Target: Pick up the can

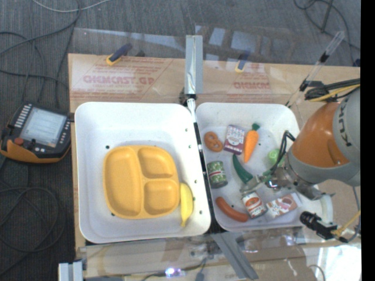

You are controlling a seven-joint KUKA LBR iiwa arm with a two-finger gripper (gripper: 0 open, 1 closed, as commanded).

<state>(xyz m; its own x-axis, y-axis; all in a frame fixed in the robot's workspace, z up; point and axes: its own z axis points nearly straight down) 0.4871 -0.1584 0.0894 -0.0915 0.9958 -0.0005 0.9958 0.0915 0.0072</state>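
Pincer [262,183] first: it's down in the right bin [275,111], low over the toys near the bin's middle-right, but the metal bits blur into the clutter, so I honestly can't tell how it's set or if it has anything. It hangs off the grey arm [337,148] with the big orange band, which comes in from the right and covers that bin's right edge.

Going by size from there. Desk [117,78] is a tan board with red lettering, with two white bins side by side on it. Left bin [88,157] holds a yellow divided tray [140,181] with three compartments, sitting roughly centre, and a banana [186,202] tucked against the tray's right edge.

Right bin is the busy one. Carrot [250,145] lies tilted near the top middle, green leaves pointing up. Just left of it is a small purple box [235,138], and left of that a brown pretzel [213,141] near the bin's left wall. A dark green pepper-looking thing [241,170] lies below the carrot. A hot dog [231,209] lies along the bottom left. A red and white packet [281,206] lies at the bottom right, just under the arm.

Two cans in there: the green can [217,174] stands by the left wall, well apart from the pincer. The red can [253,204] lies tilted between hot dog and packet, just below the pincer. A little lime-green blob [273,155] is up beside the orange band, too small to call.

Off the desk on the left, a handheld pendant [36,132] rests on the floor.
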